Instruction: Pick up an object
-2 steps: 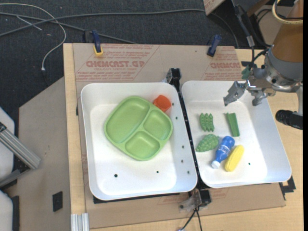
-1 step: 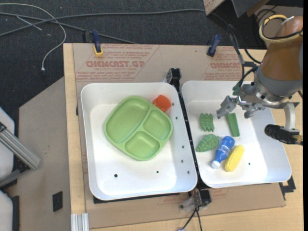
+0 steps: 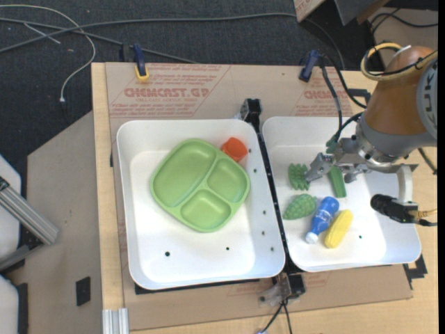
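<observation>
The arm [image 3: 403, 110] hides part of the green stick [image 3: 338, 184].

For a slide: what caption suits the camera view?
Grey arm's gripper poised over right white bin near small green plastic toys.

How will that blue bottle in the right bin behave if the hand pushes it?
The blue bottle lies on its side, so it would probably roll. It looks like small, smooth plastic, likely light and a bit slippery. It rests against the yellow toy, which would likely shift with it.
</observation>
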Motion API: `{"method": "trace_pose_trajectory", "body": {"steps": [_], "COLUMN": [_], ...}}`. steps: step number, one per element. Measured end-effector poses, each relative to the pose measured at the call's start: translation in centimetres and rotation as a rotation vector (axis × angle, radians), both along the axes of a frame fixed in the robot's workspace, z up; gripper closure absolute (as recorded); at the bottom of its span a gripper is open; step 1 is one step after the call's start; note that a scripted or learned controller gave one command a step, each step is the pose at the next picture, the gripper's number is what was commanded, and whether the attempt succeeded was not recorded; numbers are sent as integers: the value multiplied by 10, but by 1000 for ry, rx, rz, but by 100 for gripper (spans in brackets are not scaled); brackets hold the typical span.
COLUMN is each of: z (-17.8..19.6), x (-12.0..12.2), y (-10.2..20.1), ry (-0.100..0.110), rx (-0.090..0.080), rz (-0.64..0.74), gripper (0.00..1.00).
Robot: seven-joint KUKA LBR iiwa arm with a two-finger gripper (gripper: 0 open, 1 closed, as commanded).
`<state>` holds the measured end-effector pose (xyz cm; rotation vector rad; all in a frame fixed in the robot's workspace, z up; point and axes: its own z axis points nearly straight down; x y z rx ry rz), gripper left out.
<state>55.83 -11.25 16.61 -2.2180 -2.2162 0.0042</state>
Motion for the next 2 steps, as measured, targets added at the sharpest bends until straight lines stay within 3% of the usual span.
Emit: {"method": "trace_pose_trajectory", "body": {"steps": [1, 2], "z": [-63, -48], "x": [3, 5], "y": [-1, -1], "ry": [1, -6], "rx": [0, -1], "rz": [0, -1], "gripper": [0, 100]}}
